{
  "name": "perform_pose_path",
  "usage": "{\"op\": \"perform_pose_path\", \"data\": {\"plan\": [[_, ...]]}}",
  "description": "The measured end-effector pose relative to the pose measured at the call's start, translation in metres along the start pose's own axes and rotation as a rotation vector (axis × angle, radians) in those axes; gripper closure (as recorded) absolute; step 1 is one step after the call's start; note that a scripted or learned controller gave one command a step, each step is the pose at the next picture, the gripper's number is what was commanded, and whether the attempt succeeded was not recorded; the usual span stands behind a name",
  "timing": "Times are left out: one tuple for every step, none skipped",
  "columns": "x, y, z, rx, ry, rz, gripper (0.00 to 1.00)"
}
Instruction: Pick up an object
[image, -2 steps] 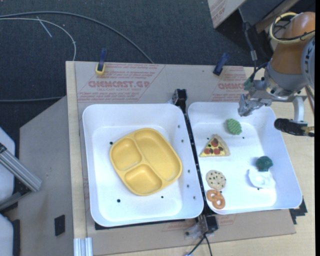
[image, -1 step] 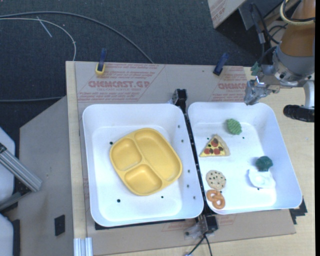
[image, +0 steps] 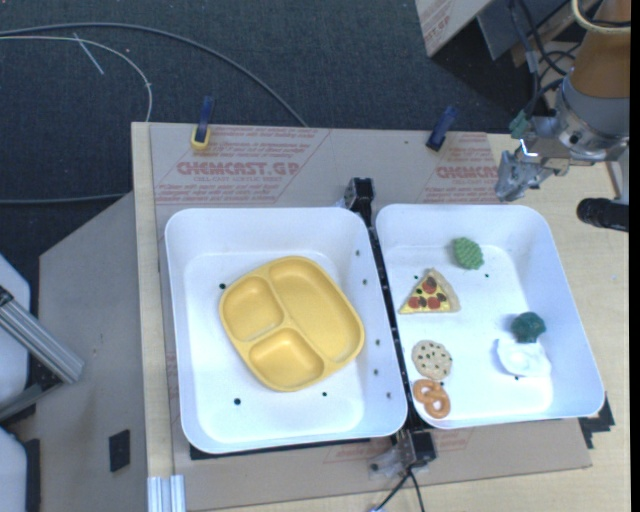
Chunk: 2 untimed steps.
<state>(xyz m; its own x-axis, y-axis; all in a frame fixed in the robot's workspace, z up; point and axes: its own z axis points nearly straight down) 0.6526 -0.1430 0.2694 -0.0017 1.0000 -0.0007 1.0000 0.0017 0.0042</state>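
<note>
A bench board (image: 290, 165) of pale brown printed sheet lies on dark blue-grey carpet (image: 300, 60), which spreads above and to the left of the board. Two blue clamps (image: 204, 122) (image: 441, 127) grip the board's far edge. A thin pale cable (image: 120, 45) curves over the carpet beyond the board's far left corner. Left of the board stands a slanted metal rail (image: 35, 340). A cardboard box (image: 450, 20) sits past the board's far right corner.
</note>
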Motion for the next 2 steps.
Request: {"op": "perform_pose_path", "data": {"plan": [[0.052, -0.001, 0.017, 0.007, 0.002, -0.002, 1.0], [0.097, -0.004, 0.017, 0.006, 0.003, -0.003, 1.0]]}}
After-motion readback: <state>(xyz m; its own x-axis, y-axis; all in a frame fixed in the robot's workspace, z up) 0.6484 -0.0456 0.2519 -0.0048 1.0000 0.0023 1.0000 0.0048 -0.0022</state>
